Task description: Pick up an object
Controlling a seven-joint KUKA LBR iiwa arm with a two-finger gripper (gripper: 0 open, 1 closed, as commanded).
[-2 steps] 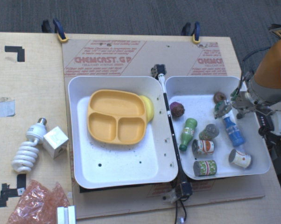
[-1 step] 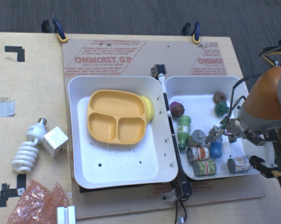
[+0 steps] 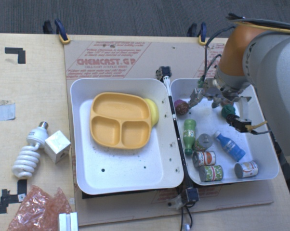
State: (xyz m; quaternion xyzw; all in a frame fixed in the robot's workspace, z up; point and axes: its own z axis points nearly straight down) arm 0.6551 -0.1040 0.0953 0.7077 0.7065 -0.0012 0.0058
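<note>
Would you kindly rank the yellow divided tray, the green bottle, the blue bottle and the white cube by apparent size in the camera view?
1. yellow divided tray
2. green bottle and blue bottle, which look too alike to separate
3. white cube

Single fixed cam above bench, looking down at slant. Medium range: both white bins in frame, left bin (image 3: pixel 82 143) near centre, right bin (image 3: pixel 265 165) toward right edge. Arm (image 3: pixel 260 52) enters from right. Bench far edge near top.

The claw (image 3: pixel 207 96) hangs over the right bin (image 3: pixel 265 170) near a maroon ball (image 3: pixel 182 107); cans (image 3: pixel 211 173) lie below.
</note>
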